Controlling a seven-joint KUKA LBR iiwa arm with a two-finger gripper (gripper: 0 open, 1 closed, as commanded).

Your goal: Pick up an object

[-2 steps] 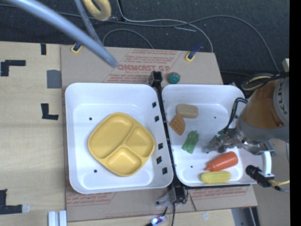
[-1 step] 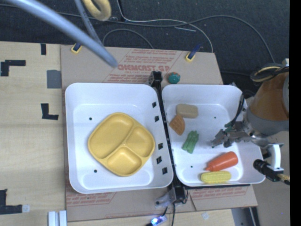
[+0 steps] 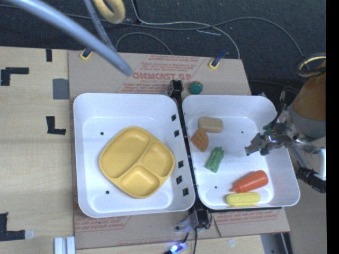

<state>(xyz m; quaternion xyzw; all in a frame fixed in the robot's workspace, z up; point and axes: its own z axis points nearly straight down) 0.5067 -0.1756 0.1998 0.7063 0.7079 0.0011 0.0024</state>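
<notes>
Grey arm with orange band reaches in from the right, wrist over the right white bin's (image 3: 275,110) far-right rim. Two-finger gripper (image 3: 254,147) hangs over bare bin floor, fingers spread, pinching nothing. Nearest item: glossy orange-red plastic carrot (image 3: 250,181), lying slantwise near the bin's front edge, just behind a yellow plastic corn cob (image 3: 243,198).

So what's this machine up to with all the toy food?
A robot arm reaches in from the right, its hand hovering over the right bin, near its right edge. It is meant to pick something up, but nothing is in its grasp yet. A carrot, corn, a green piece and two brown pieces lie below it. The left bin holds a yellow plate.
</notes>
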